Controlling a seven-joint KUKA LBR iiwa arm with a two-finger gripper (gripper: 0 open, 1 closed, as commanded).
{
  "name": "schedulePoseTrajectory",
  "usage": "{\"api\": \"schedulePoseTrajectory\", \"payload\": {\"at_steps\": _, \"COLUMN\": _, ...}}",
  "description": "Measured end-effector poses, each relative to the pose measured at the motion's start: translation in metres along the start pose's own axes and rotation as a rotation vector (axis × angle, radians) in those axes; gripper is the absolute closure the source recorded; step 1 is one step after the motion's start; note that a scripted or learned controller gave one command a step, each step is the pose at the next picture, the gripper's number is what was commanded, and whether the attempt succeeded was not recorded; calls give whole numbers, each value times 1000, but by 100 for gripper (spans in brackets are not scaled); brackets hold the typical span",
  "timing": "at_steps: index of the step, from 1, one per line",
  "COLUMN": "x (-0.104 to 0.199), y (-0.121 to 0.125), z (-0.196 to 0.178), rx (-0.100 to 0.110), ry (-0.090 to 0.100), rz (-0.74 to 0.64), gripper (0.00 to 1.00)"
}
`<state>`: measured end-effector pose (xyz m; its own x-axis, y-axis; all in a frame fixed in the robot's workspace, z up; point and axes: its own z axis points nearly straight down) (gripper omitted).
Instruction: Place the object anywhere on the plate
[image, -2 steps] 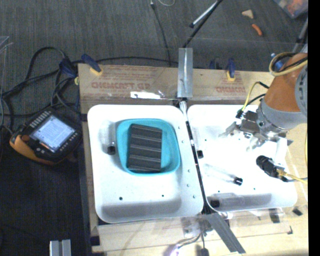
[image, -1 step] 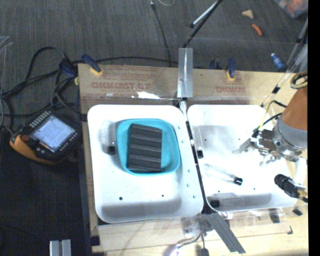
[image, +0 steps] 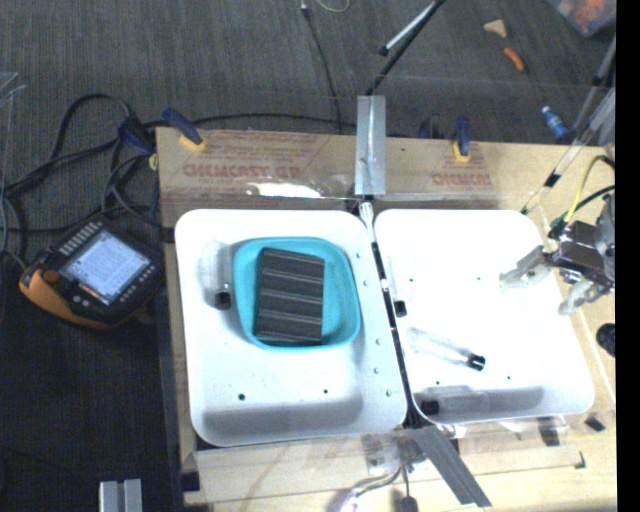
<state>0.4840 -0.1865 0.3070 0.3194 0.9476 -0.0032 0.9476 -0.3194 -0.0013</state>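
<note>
two shallow white bins sit side by side on the desk (image: 300, 165). left bin (image: 290, 400) carries a blue plate (image: 345, 300), square with rounded corners; a dark ribbed rectangular block (image: 290, 295) lies flat on the plate, inside its rim. just left of the plate, a translucent bottle with a dark cap (image: 213, 275) lies against the plate's edge. right bin (image: 470, 250) carries a clear pen-like item with a dark tip (image: 450, 350), lying on the bin floor, well apart from the claw. claw (image: 545, 280) is at the right bin's right edge, fingers spread apart, nothing between them.
</note>
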Motion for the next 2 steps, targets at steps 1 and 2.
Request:
{"api": "schedulePoseTrajectory", "payload": {"at_steps": 1, "x": -23, "y": 8, "z": 14, "rx": 2, "ry": 2, "rz": 101, "gripper": 0}}
{"api": "schedulePoseTrajectory", "payload": {"at_steps": 2, "x": -12, "y": 4, "z": 19, "rx": 2, "ry": 2, "rz": 179, "gripper": 0}}
